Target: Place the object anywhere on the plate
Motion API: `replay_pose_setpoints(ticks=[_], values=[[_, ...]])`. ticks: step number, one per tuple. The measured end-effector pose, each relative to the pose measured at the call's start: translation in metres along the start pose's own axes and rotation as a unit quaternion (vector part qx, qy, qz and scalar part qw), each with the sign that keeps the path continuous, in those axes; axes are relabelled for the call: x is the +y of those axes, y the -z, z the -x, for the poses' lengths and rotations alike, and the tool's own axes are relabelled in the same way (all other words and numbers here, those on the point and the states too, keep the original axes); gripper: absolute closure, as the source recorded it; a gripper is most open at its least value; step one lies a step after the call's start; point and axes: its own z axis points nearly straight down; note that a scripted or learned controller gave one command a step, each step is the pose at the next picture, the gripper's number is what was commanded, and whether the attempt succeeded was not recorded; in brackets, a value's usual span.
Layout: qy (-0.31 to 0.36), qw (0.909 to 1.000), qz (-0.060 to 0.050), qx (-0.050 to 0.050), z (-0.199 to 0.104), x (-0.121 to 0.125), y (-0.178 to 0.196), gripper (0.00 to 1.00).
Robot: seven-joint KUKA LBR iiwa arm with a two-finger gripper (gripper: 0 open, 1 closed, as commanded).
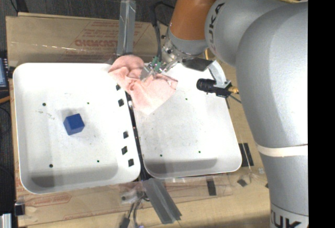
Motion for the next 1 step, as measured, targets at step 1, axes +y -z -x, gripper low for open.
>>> replay_pose_setpoints(ticks=[1], values=[[0.004,1.0,0.0,0.0,-0.0004,0.0007,0.0397,1.0]])
